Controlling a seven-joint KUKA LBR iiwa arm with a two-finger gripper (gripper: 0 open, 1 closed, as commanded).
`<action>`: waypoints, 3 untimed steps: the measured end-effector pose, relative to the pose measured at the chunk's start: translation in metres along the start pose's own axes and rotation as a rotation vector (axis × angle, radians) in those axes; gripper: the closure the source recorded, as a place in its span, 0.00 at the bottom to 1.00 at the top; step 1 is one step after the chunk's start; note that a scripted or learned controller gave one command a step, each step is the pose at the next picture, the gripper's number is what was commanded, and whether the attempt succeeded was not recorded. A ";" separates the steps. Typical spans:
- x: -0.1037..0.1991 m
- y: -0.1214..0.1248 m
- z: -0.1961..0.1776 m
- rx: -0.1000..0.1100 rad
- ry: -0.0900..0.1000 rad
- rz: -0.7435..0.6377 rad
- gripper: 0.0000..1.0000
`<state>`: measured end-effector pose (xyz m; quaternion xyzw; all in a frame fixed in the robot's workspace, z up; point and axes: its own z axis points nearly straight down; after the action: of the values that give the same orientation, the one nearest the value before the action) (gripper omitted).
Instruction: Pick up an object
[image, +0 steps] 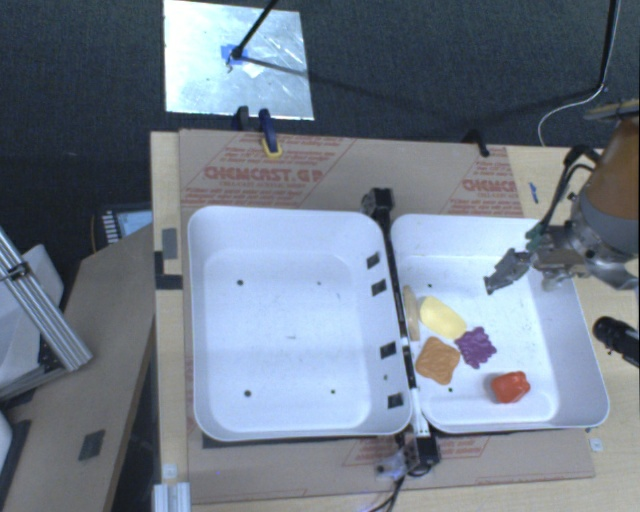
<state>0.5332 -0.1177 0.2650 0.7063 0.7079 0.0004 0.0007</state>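
The right bin (570, 330) holds a few small objects near its left and front side: a pale yellow lump (441, 318), a purple cluster (476, 346), an orange-brown piece (437, 360) and a red piece (510, 386). My gripper (527, 277) hangs over the upper middle of this bin, above and to the right of the yellow lump and apart from all the objects. Its fingers (503, 272) stand open with nothing between them.
The left bin (215, 240) sits beside the right one, joined by a black-clipped divider (390, 300). A pale slim piece (410, 312) lies along that divider. Both bins rest on a cardboard sheet (300, 165). A black part (620, 340) juts in at the right.
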 end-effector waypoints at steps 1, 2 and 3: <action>0.067 0.065 0.033 -0.003 0.001 -0.008 0.00; 0.131 -0.001 -0.076 -0.007 0.004 -0.009 0.00; 0.127 0.001 -0.081 -0.004 0.001 -0.005 1.00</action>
<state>0.5342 0.0095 0.3461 0.7045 0.7097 0.0023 0.0018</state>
